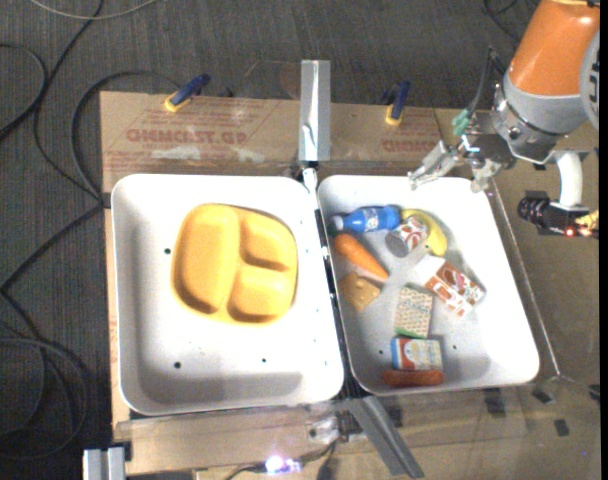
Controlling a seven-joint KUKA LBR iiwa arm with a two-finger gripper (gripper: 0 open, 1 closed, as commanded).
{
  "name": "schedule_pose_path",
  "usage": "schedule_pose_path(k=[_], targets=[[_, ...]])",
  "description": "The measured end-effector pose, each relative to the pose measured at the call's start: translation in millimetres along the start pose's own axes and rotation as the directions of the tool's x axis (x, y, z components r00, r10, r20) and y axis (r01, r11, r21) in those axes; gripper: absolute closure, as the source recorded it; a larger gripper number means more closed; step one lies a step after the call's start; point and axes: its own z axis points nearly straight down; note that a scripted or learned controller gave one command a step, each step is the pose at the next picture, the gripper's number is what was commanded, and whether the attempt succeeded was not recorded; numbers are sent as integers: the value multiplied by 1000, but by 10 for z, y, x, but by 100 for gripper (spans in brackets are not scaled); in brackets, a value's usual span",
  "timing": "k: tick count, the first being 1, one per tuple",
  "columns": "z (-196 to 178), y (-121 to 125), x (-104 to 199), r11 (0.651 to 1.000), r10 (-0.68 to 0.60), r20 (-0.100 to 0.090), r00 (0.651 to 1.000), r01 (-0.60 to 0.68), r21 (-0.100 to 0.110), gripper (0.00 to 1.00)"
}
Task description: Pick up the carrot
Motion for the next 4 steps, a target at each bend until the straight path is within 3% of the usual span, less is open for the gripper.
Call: schedule_pose_path(k=[1,2,3,4], targets=[[965,-428,665,971,240,-1,971,-240,3,0],[1710,-225,374,966,258,-6,966,-258,-28,0],[1769,-349,275,928,369,-24,929,-370,-48,0],[1877,-713,399,832,553,-18,833,-553,-27,0]])
